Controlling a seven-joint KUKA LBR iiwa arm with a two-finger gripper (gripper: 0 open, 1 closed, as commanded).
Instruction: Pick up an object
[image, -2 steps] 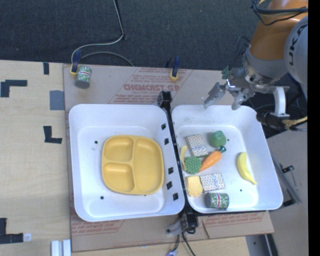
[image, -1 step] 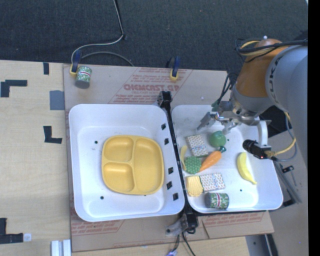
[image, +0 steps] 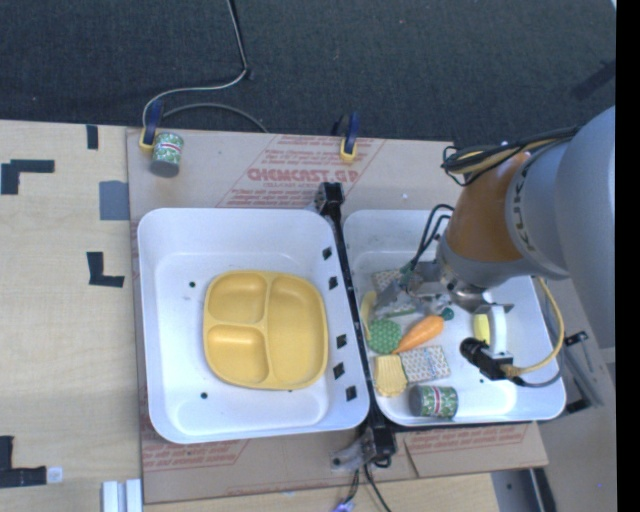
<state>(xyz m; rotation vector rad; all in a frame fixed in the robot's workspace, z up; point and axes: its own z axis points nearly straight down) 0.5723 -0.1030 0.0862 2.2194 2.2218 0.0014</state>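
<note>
My gripper (image: 407, 294) hangs low over the left part of the right bin (image: 540, 405), just above an orange carrot (image: 423, 332). A green round thing (image: 384, 336) lies left of the carrot. In front of them are a yellow block (image: 390, 376), a speckled box (image: 427, 364) and a green can (image: 434, 402) on its side. A pale packet (image: 384, 283) lies by the gripper's left side. I see nothing held between the fingers, and the wrist hides part of them.
The left bin (image: 170, 300) holds a yellow divided plate (image: 265, 328). A black divider strip (image: 342, 300) runs between the bins. A small can (image: 167, 153) stands on the bench behind the left bin, near a cable.
</note>
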